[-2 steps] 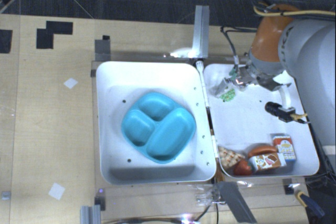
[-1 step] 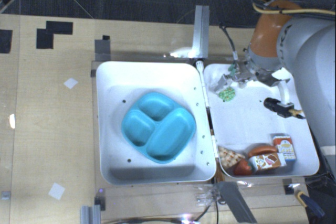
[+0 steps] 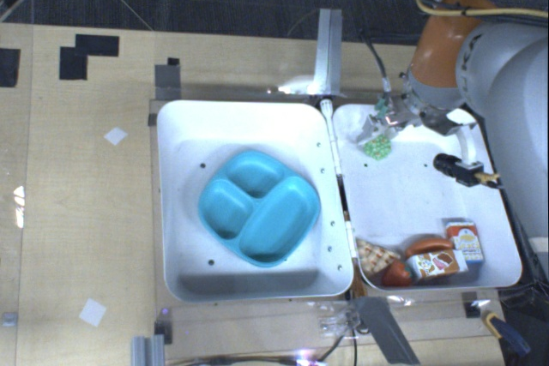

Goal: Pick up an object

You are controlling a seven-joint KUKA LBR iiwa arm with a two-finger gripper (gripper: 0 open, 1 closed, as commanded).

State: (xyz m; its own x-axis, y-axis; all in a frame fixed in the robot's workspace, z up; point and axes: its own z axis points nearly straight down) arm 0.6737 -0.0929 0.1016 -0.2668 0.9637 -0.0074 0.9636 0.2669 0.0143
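Green object (image 3: 377, 147) lies in the right bin (image 3: 412, 193), at its far-left corner, directly under the tool (image 3: 383, 126); whether the tool holds it, I cannot tell.

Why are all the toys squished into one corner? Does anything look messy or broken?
Nothing looks broken or spilled. The toy food is heaped in the near corner of the right bin, leaving a small green piece alone at the far end, under the gripper. The blue divided plate lies askew in the left bin.
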